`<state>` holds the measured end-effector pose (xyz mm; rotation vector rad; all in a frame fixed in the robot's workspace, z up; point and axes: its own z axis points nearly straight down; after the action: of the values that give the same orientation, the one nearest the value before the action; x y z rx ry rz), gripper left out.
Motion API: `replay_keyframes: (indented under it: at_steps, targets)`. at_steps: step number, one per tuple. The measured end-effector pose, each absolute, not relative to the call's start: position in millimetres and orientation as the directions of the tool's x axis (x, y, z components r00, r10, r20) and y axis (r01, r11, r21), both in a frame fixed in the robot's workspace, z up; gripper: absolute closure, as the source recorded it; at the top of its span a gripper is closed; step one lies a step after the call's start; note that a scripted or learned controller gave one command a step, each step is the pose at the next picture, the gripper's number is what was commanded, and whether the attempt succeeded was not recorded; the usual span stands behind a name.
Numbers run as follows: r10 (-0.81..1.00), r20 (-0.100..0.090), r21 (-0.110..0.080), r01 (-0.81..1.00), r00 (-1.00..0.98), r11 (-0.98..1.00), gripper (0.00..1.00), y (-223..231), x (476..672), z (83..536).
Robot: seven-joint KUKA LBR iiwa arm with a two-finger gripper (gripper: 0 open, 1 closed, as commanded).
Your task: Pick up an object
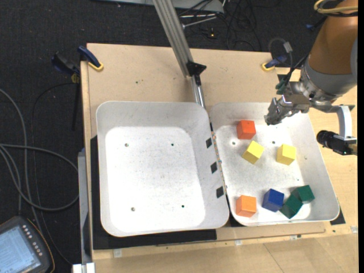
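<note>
The right bin (318,169) holds several small cubes: an orange one (246,129) at the back, two yellow ones (253,152) (286,154) in the middle, another orange one (245,205), a blue one (273,199) and two green ones (292,206) (305,193) along the front. My gripper (274,116) hangs over the back of this bin, to the right of the back orange cube and above the yellow pair. Nothing shows between its fingers.
The left bin (114,169) lies beside the right one. A metal pole (173,30) slants down to the gap between the bins. Clamps (91,58) (272,64) sit at the bench's back corners. Cables lie on the floor to the left.
</note>
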<state>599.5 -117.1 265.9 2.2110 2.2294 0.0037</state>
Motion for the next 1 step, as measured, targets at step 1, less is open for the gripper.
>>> replay_keyframes:
  at_steps: [1]
  targets:
    - [1.0, 0.002, -0.002, 1.0, -0.008, 0.008, 1.0, -61.3, 608.3, 250.3]
